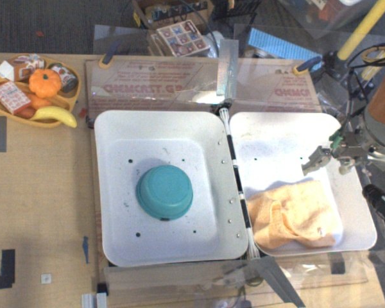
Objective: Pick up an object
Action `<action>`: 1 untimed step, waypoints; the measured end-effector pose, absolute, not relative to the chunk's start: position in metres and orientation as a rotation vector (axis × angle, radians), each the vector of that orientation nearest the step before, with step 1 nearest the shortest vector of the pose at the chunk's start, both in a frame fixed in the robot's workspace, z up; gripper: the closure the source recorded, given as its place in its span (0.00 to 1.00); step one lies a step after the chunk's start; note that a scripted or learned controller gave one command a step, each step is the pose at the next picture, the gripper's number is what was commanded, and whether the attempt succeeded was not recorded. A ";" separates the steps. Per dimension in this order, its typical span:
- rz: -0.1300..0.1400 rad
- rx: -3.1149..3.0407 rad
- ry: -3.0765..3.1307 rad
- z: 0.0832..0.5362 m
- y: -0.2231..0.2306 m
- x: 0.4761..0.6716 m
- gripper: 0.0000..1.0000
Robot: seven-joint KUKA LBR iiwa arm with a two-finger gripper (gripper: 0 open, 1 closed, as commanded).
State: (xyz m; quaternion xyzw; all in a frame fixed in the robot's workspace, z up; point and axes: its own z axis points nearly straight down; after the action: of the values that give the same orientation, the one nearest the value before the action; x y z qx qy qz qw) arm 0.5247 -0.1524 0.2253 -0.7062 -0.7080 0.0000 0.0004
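Bench [38,197]: a tan surface running under both bins, its near and left edges being cut off by the frame.
Left bin [115,133]: sitting white and shallow, holding a teal bowl.
Right bin [269,133]: lying beside the left bin, touching along the middle seam; its near right corner is being partly covered by the cloth.
Arm [380,117]: reaching in from the right, mostly cut off by the frame edge, cables crowding it.
Orange cloth [295,217]: lying crumpled in the near part of the right bin, folds hiding its underside.
Teal bowl [165,192]: resting upside down near the left bin's middle.
Gripper [327,162]: hovering above the right bin, just beyond the cloth's far edge; one grey finger is showing at a slant, and whether the fingers are apart or together is too hard to tell.
Fruit plate [0,101]: sitting at the far left, its contents small and blurred.
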 end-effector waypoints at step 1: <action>-0.002 -2.031 -2.399 0.096 -0.112 0.528 0.00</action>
State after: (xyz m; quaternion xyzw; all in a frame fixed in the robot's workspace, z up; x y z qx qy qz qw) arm 0.5277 -0.1121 0.0959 -0.6461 -0.7632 -0.0006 -0.0009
